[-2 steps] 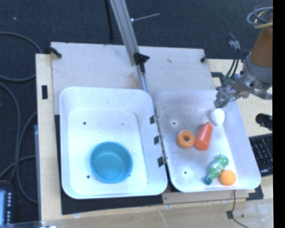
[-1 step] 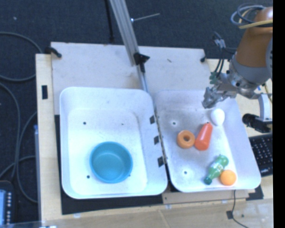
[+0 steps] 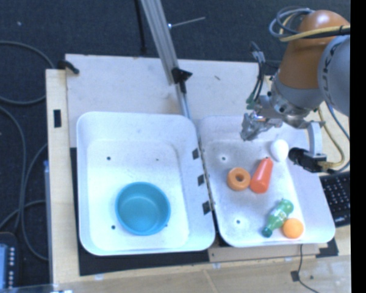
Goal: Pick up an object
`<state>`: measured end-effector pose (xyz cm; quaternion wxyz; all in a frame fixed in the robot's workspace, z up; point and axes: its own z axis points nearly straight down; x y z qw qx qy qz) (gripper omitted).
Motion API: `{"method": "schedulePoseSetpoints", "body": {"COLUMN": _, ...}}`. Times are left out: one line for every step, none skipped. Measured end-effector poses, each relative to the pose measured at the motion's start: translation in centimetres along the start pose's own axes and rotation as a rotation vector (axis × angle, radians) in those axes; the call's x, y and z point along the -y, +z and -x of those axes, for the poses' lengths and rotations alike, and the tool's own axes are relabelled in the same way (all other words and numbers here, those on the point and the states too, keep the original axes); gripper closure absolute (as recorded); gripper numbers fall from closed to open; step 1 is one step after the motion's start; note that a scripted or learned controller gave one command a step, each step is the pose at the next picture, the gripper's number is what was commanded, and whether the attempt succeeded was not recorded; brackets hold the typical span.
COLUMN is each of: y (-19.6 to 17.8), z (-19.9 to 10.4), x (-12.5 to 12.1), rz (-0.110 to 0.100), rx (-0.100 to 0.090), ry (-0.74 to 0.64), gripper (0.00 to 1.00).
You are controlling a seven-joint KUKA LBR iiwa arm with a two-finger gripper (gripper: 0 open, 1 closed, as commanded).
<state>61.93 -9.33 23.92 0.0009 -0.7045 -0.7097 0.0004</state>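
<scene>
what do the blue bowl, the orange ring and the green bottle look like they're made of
Blue bowl: likely moulded plastic, with even colour and a smooth, soft sheen inside.
Orange ring: looks like matte plastic or rubber; the surface is dull with no glints, so foam is also possible.
Green bottle: probably glossy plastic, with bright highlights on its rounded body. It is too small to tell more.

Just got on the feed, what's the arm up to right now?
The gripper hangs over the far end of the right bin, with nothing seen between its fingers. The things to pick lie nearer in that bin: a white ball, an orange carrot-shaped piece, an orange ring, a green bottle and an orange ball. The left bin holds a blue bowl. No pick yet.
</scene>
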Motion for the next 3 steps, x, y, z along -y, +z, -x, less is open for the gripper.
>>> {"method": "schedulePoseSetpoints", "body": {"y": -1.0, "z": -5.7, "x": 0.1, "rz": 0.001, "rx": -0.003, "ry": -0.003, "gripper": 1.0}}
{"method": "schedulePoseSetpoints", "body": {"y": 0.1, "z": -10.7, "x": -0.5, "rz": -0.005, "rx": -0.001, "ry": 0.0, "gripper": 1.0}}
{"method": "schedulePoseSetpoints", "body": {"y": -1.1, "z": -16.1, "x": -0.8, "rz": 0.0, "rx": -0.003, "ry": -0.003, "gripper": 1.0}}
